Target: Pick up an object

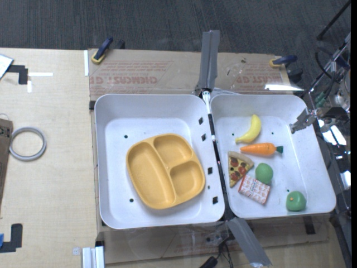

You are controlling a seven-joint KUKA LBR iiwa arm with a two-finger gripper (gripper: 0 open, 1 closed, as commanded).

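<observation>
The right bin [316, 166] holds several toy foods. A yellow banana [250, 129] lies toward its back, with an orange carrot [260, 148] just in front of it. A pizza slice [239, 168] rests near the bin's left wall. Beside it are a round green fruit [264, 173] and a small red and white packet [254, 189]. Another green fruit [296, 201] sits in the front right corner. In the left bin [106, 149] lies a yellow divided plate [165, 171] with nothing on it.
A grey bar [209, 60] rises behind the seam between the bins. Blue clamps [102, 49] [283, 61] hold the cardboard at the back. A tape roll [25, 143] lies on the bench at far left. Cables and metal fittings [329, 105] crowd the right edge.
</observation>
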